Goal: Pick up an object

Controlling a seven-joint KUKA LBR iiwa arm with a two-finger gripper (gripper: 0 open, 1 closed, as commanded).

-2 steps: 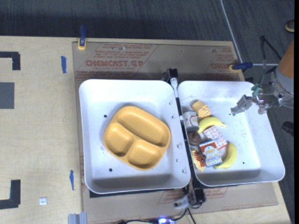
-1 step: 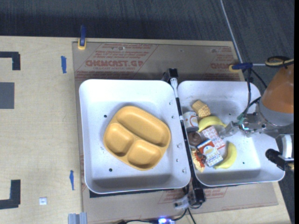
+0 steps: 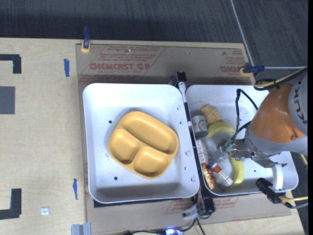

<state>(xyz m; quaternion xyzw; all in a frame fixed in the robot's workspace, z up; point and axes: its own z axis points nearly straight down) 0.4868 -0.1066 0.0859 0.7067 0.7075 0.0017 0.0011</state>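
The arm reaches in from the right and its wrist hangs low over the right-hand bin (image 3: 289,177), with the tool (image 3: 230,150) down among the clutter there. The wrist and its cables cover the working end, so whether the tool is spread, pressed together or pinching anything cannot be told from this slanted view.

The things to choose from lie packed in the left half of that bin, touching or overlapping one another. A yellow banana (image 3: 237,172) curves just below and beside the tool, its long axis running roughly from the far side of the bin toward the near side. A yellow-green fruit (image 3: 218,129) sits just beyond the tool, with a piece of corn cob (image 3: 211,113) and a small can (image 3: 199,124) farther up — and a red-and-white packet (image 3: 218,173) lies toward the near-left corner.

The relation that matters, then, is a short one: the banana is the closest candidate, almost under the tool, and a grip would likely need to close across its narrow width rather than along its length.

The left bin (image 3: 98,131) holds a yellow divided tray (image 3: 143,143), well apart from the tool
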